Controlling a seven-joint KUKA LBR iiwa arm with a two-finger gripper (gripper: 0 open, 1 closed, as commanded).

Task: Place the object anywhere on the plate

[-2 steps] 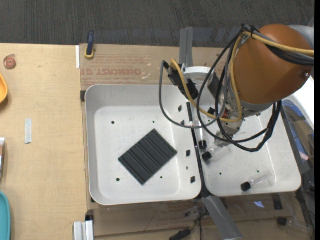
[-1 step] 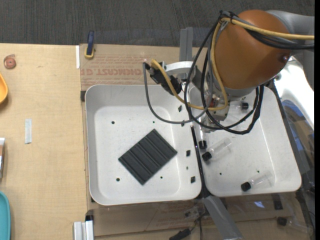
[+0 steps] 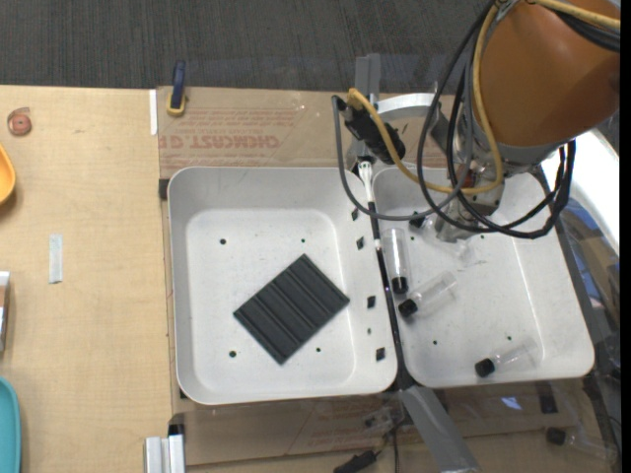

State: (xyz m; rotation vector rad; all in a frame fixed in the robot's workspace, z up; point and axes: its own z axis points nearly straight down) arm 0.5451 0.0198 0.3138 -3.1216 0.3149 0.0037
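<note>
The left bin [image 3: 197, 382] holds the dark ribbed plate [image 3: 292, 307], which lies flat and turned diagonally a little below the bin's centre. This is judged to be the target surface. Bare white floor surrounds it on all sides, with the widest margin toward the far wall, so a drop from above has open approach room and nothing to strike.

The right bin [image 3: 562, 363] holds the candidate objects, all clear tubes with black caps. One capped tube [image 3: 505, 358] lies nearest, close to the bin's near edge and right of centre. A second tube [image 3: 427, 295] lies farther in, at a slant, toward the left wall. A third tube [image 3: 396, 257] lies almost parallel to that left wall and just beside it, which leaves little finger clearance on the wall side.

The gripper [image 3: 455, 223] sits low in the far part of the right bin, under the arm's orange band [image 3: 547, 62] and a loop of black cables [image 3: 513, 227]. Clear pieces lie at its tip, but the cables and wrist hide the finger spacing; whether it is spread, pressed together or pinching a tube cannot be determined. No tube is visibly lifted.

Judged route: a carried object must clear the shared rim between the bins [image 3: 383, 294], then travel left over the plate.
</note>
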